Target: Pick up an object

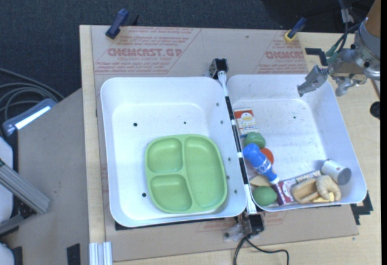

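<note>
My gripper (327, 83) hangs over the far right corner of the right bin (302, 118), its fingers (309, 83) spread open with nothing between them. The objects lie well away from it, along the bin's left wall and near edge. A small red and white carton (244, 121) lies by the wall, then a green ball (255, 140), an orange ball (266, 155) and a blue bottle (260, 163). Nearer the front are a second green ball (264, 195), a snack packet (307, 190) and a white cup (336, 172) on its side.
The left bin (133, 112) holds a green divided plate (185, 173). A black clamp (218, 66) sits at the far end of the ridge between the bins. Blue clips (117, 23) pin the cardboard sheet at the back.
</note>
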Controlling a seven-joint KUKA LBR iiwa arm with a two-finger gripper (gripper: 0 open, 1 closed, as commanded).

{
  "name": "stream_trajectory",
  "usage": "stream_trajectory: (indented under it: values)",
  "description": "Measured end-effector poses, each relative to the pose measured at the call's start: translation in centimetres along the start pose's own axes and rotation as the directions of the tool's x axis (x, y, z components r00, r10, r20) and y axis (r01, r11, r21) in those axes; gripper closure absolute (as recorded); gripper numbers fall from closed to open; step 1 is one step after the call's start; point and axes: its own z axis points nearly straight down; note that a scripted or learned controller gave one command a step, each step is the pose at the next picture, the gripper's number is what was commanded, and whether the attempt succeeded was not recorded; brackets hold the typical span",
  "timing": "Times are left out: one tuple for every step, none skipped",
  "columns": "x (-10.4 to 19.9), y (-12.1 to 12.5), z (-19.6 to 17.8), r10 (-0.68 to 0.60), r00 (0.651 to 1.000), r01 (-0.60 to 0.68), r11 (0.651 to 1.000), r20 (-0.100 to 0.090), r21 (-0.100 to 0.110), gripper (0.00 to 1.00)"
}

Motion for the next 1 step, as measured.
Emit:
stream_trajectory:
  values:
    - [3.21,-6.82,10.83,0.001,1.000,-0.001,1.000,-0.001,0.003,0.00]
